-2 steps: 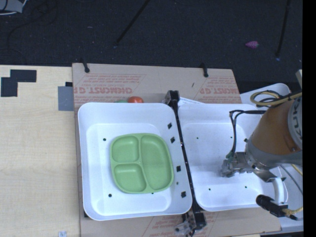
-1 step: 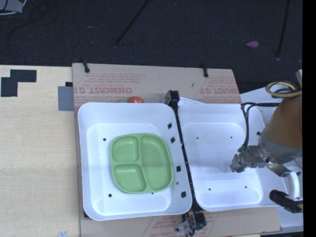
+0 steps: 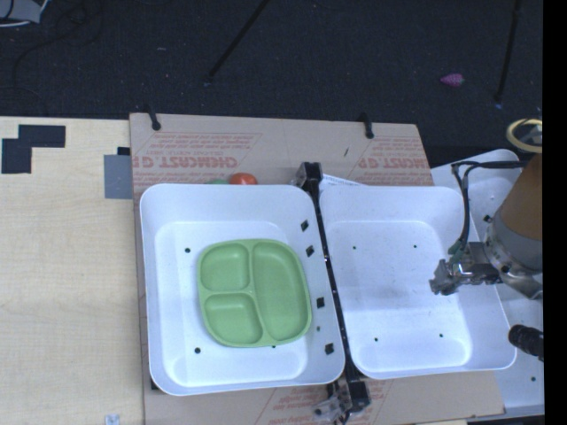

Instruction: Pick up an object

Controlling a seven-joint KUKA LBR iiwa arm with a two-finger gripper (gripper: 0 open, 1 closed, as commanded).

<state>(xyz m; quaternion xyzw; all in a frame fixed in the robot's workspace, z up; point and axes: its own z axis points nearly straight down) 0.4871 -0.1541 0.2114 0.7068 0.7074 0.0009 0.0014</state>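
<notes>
So the green divided plate [image 3: 254, 292] is lying flat in the left bin [image 3: 168, 237], about the middle. The hand [image 3: 446, 279] is over in the right bin [image 3: 399, 343] by its right wall, well apart from the plate. Honestly can't tell how open it is. Something small and red [image 3: 243, 180] sits behind the left bin.

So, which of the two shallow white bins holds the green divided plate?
The left white bin: the green three-compartment plate lies in it. The gripper is over the right bin.

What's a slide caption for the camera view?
Green divided plate lies in the left bin; the arm's hand hangs over the right bin's right side.
</notes>
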